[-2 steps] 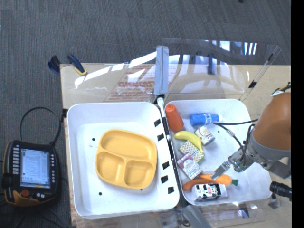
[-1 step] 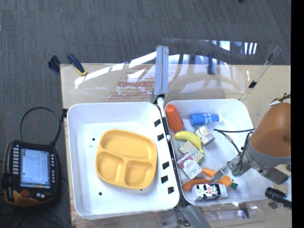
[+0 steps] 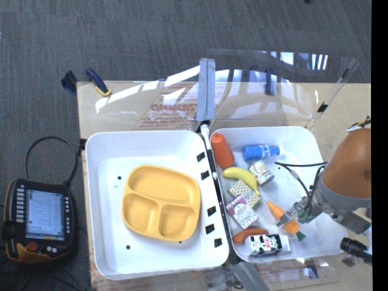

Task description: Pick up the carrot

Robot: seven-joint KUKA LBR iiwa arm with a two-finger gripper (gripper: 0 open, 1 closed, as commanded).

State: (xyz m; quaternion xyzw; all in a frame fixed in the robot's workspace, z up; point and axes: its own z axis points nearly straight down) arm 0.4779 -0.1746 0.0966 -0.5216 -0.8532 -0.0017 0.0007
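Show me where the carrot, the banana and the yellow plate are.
carrot [image 3: 276, 210]: camera view, its orange body.
banana [image 3: 240, 176]: camera view, middle of its curve.
yellow plate [image 3: 161, 183]: camera view, its large upper compartment.

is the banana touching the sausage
Apart. The camera view shows the banana near the right bin's middle and the sausage near its front edge, with small packets lying between them.

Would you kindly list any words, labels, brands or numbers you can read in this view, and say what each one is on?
None reads clearly.
Red lettering on the clear panel behind the bins: too blurred to read.
Screen of the handheld pendant: text too small.
Label on the blue bottle: unreadable.
Small food packets, such as the checked one and the pink one: print too small.
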